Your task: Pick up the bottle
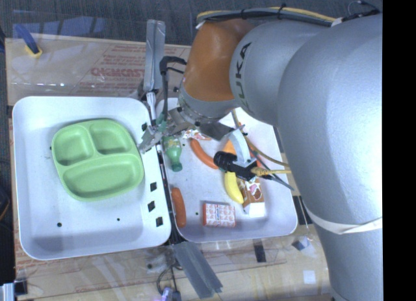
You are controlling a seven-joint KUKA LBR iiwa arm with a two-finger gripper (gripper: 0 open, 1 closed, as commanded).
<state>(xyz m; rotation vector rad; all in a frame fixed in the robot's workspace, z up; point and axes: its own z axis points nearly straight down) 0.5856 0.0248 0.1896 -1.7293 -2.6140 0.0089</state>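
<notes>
Centre of frame — gripper [158, 130] lowered at green bottle [173, 153], finger state indiscernible — right bin [279, 225].

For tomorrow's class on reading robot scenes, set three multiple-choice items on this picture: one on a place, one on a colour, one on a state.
1. Where does the green bottle lie?
A. right bin
B. left bin
C. on the bench

2. What colour is the divided plate?
A. red
B. green
C. blue

3. How does the banana lie?
A. on the plate
B. hanging off the bin's rim
C. flat on the right bin's floor

Answers: 1 A, it lies by that bin's left wall; 2 B, pale green in the left bin; 3 C, beside the small box.
</notes>
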